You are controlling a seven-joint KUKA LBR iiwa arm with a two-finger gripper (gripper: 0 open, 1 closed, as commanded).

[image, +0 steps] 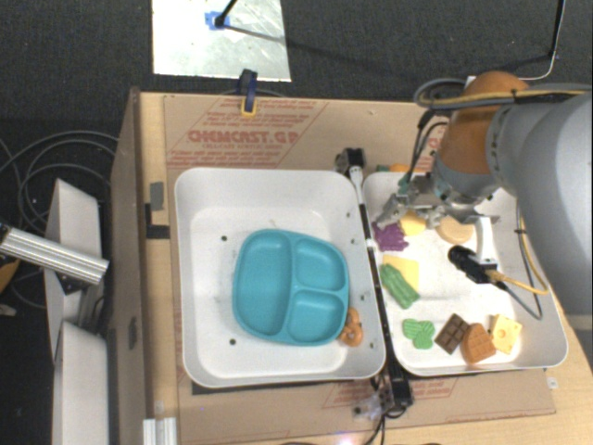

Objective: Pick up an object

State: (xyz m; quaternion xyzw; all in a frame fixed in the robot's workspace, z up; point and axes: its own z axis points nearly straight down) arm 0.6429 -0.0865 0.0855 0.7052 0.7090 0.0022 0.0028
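We see the grey arm with its orange band reaching in from the right over the far end of the right-hand shallow white bin [539, 334]. The gripper [394, 213] hangs low by that bin's left wall. We cannot tell whether it is released or clenched, and we see nothing held in it.

Just below the gripper in the view lies a small purple, knobbly toy grape cluster [393, 237], resting on the bin floor close to the left wall. Beside it toward the near end sit a pale yellow wedge [402, 269] and a green ridged pickle-shaped piece [402, 291], the two touching. Along the near end of the same bin lie a small green lumpy piece [419, 333], a dark brown rectangular block [452, 333], an orange-brown bread-like chunk [478, 345] and a yellow cheese-like piece [506, 334], the last three bunched together.

The left-hand shallow white bin [199, 248] holds a light blue divided plastic plate [289, 286], with a small orange-brown twisted piece [352, 328] at the plate's near right corner. Both bins rest on the brown cardboard-covered counter [241, 133].
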